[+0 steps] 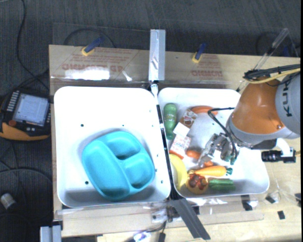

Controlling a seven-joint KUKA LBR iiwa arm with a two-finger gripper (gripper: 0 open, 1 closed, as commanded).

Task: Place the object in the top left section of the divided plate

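Observation:
The blue divided plate (117, 163) lies tilted in the left bin (70, 110), with one large section on its left and two smaller sections on its right. My gripper (216, 150) hangs low over the right bin (252, 175), among toy food. Just below it lies an orange carrot (210, 172), and a small red piece (193, 154) sits to its left. I see nothing clearly between the gripper's parts. The grey arm with its orange band (256, 112) reaches in from the right.
The right bin also holds a green cucumber (169, 113), a white packet (180, 135), a yellow banana (178, 169), a dark green vegetable (221, 184) and an orange item (201, 109) at the back. A raised divider (161, 135) separates the bins.

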